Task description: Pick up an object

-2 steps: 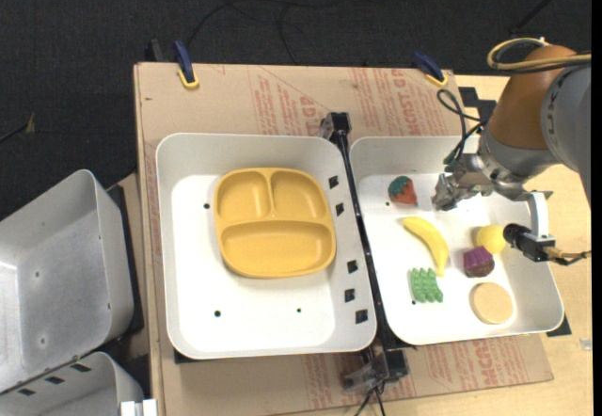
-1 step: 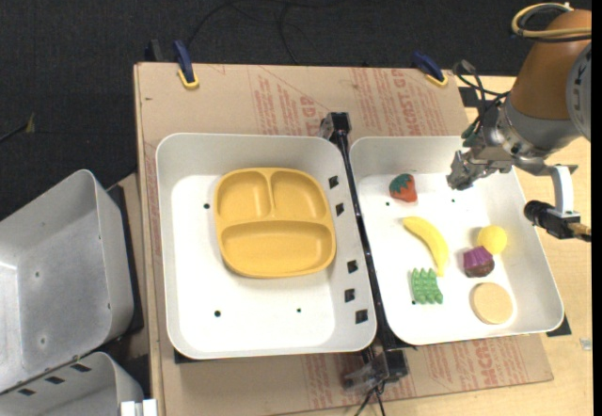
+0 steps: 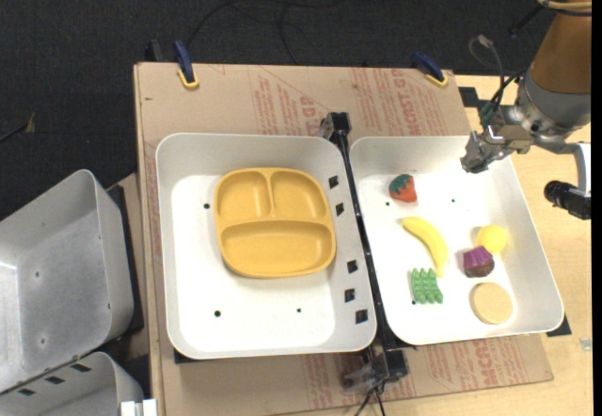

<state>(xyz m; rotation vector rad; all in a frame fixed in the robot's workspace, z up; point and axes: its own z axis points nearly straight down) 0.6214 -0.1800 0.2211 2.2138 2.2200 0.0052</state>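
a: list right bin (image 3: 534, 237) contents, near to far.
b: tan round disc (image 3: 492, 302), green ridged piece (image 3: 425, 286), purple piece (image 3: 478, 262), yellow lemon (image 3: 492, 237), banana (image 3: 427, 240), strawberry (image 3: 403, 187). all lie apart on the bin floor.
a: left bin (image 3: 183, 245)?
b: one yellow divided plate (image 3: 276, 221).
a: gripper (image 3: 477, 158)?
b: over the right bin's far right corner, nothing visibly between its fingers; spread or pressed together, cannot tell.
a: legible text?
b: red print on the cardboard (image 3: 273, 89) over the table; not readable.
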